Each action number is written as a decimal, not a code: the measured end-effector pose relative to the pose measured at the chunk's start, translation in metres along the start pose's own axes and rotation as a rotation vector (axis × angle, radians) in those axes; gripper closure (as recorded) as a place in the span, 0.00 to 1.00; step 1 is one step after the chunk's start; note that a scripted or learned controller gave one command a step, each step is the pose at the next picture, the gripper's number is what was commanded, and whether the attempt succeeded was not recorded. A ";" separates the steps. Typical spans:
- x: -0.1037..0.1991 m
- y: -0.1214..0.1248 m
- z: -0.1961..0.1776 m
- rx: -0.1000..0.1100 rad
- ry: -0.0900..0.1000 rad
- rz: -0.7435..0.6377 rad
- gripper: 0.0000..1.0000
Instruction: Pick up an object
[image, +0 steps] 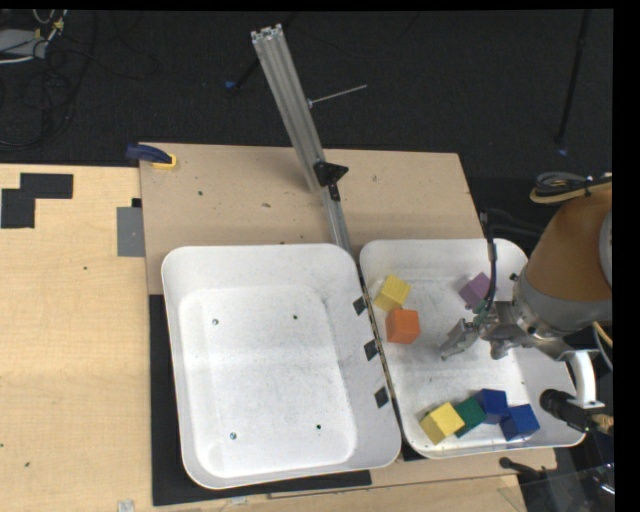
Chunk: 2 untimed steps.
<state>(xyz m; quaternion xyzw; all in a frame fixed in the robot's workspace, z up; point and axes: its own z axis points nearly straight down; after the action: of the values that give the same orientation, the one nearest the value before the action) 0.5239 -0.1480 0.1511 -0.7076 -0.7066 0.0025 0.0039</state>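
The gripper (462, 338) hung low over the middle of the right bin (440, 262), its grey fingers (455, 342) spread apart with nothing between them and pointing toward the bin's left side. Just behind it, touching or nearly touching the wrist, lay a purple block (474, 289), partly hidden by a dark cable. Left of the fingertips, apart from them, sat an orange cube (402, 326) with a yellow cube (392, 292) touching its upper edge. Along the near wall clustered a yellow block (441, 421), a green block (470, 414) and two blue blocks (505, 413). The left bin (200, 270) lay alongside, under a slanted metal rail (293, 105).
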 end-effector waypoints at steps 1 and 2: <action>0.001 0.009 0.052 -0.001 0.001 0.001 0.00; 0.001 0.009 0.059 -0.006 0.000 0.007 0.00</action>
<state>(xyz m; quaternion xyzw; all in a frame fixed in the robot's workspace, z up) 0.5326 -0.1470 0.0923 -0.7101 -0.7041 0.0005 0.0018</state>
